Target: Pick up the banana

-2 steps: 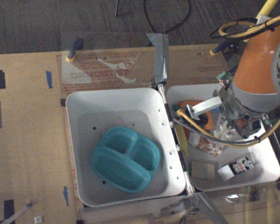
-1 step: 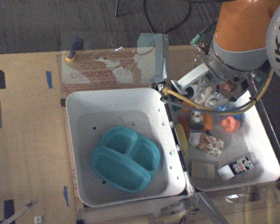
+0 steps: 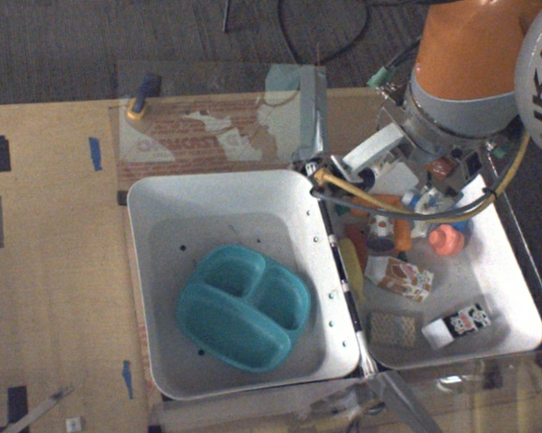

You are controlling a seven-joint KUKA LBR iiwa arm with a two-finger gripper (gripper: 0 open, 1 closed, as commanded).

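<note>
The banana (image 3: 351,263) is a yellow, elongated shape lying lengthwise against the left wall of the right bin (image 3: 521,281). The arm's orange and grey wrist hangs over the back of that bin and hides most of the gripper (image 3: 424,189) beneath it. The gripper sits above the clutter at the back of the bin, to the right of and behind the banana, apart from it. Cables loop around the wrist.
A teal divided plate (image 3: 245,307) lies in the left bin (image 3: 160,219). The right bin also holds a printed carton (image 3: 400,278), a black-and-white small carton (image 3: 457,325), a tan pad (image 3: 393,328), an orange toy (image 3: 446,238) and an orange stick (image 3: 402,234).
</note>
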